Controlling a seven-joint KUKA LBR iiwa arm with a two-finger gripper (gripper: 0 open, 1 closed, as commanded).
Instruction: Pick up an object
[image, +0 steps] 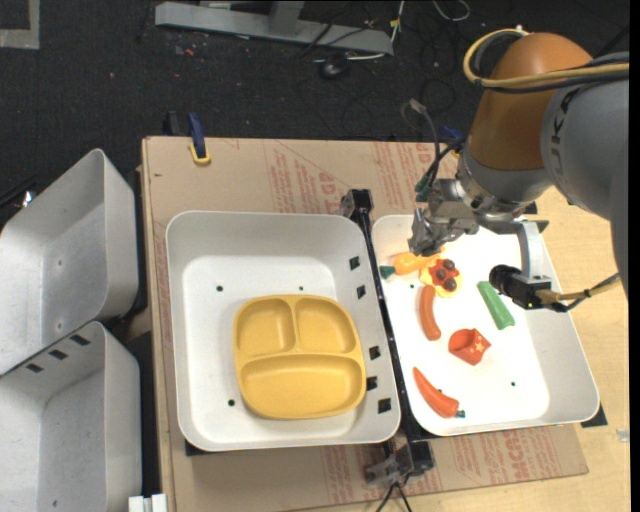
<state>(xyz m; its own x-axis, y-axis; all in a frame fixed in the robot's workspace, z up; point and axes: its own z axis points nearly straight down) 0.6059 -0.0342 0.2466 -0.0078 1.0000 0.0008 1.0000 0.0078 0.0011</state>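
My gripper (425, 240) hangs over the far left corner of the right bin (560, 380). Just below its tip lies a small orange and yellow piece (406, 265). Beside that sits a yellow toy with dark berries (443, 276). An orange-red sausage (429, 313) lies further forward along the bin's left side. A green stick (495, 305) rests near the middle, and a red pepper-like piece (468, 345) sits in front of it. A red chili with a green stem (436, 393) lies by the near left corner.
The left bin (200, 250) holds a yellow compartment plate (298, 356). The arm's grey body and orange band (520, 90) loom over the back right of the bench. Bare white floor shows at the right bin's near right.
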